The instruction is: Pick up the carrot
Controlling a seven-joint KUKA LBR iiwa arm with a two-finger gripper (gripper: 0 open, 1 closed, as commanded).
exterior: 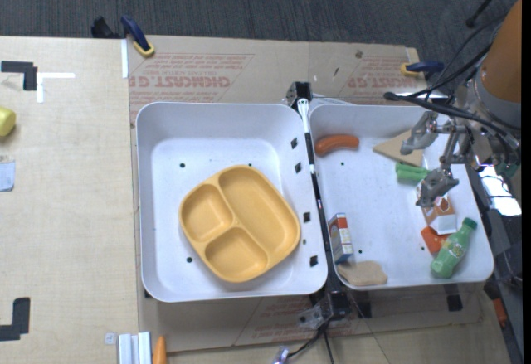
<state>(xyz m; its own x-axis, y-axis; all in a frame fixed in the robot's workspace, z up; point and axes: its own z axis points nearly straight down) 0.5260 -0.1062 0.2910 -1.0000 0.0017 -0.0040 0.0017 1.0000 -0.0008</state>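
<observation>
Carrot point(430, 239) at lower right of right bin point(377, 213), beside green bottle point(453, 248); long axis slanted; just below claw point(436, 182); finger spacing: cannot tell.

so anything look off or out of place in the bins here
Nothing looks spilled or broken. The yellow divided plate sits skewed in the left bin. In the right bin, the green bottle lies tipped over, and the small carton rests against the left wall.

Bench point(66, 254), two white bins point(158, 213), yellow object point(6, 122)
</observation>
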